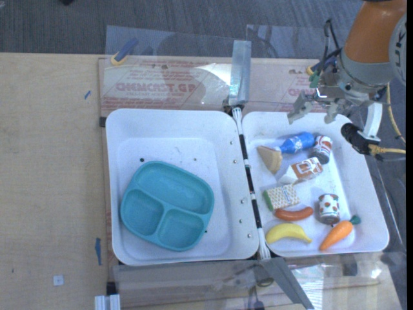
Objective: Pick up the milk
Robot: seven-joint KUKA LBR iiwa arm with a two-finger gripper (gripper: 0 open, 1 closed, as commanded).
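Across the worktop (pixel 45 173) sat two bins, the milk carton (pixel 306 168) lying mid right bin (pixel 377 205), while my hand (pixel 321 107) hovered spread and empty over the far rim, so I judged approach unfinished: next, descend onto it.

We see the arm (pixel 379 24) cut off by the top and right edges, so its upper links stay unknown to us; the gripper (pixel 321 108) is small and seen from above, and we cannot tell how it stands; the small carton (pixel 306 168) carries print too fine for us to read; the can (pixel 328 208) has a label we cannot make out; the lettering on the sheet (pixel 151 86) behind the bins is faint under glare; the tabletop (pixel 45 173) runs off the left and bottom edges.
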